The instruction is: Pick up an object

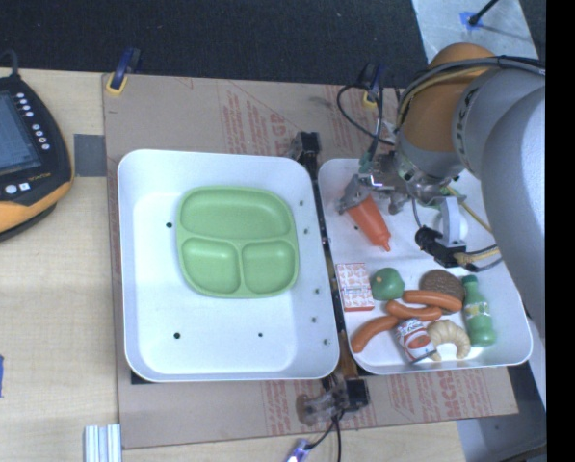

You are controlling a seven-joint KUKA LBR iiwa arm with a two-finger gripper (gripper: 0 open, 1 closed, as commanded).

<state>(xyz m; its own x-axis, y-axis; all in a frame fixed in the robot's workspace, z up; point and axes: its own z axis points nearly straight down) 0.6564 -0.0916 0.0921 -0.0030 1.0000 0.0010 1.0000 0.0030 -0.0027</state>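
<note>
Nearest the camera, at about 5 o'clock in the right bin, the toy food lies bunched against the lower wall: 2 sausages, a croissant, a small can, a green bottle, a brown patty, a green pepper and a printed packet. The left bin carries a green divided plate, at 9 o'clock from that pile. Farther up, at 1 o'clock, the gripper sits low over an orange carrot, apparently closed around its upper end, likely the chosen object. The wrist and cables hide the contact, so the grasp is uncertain.
</note>
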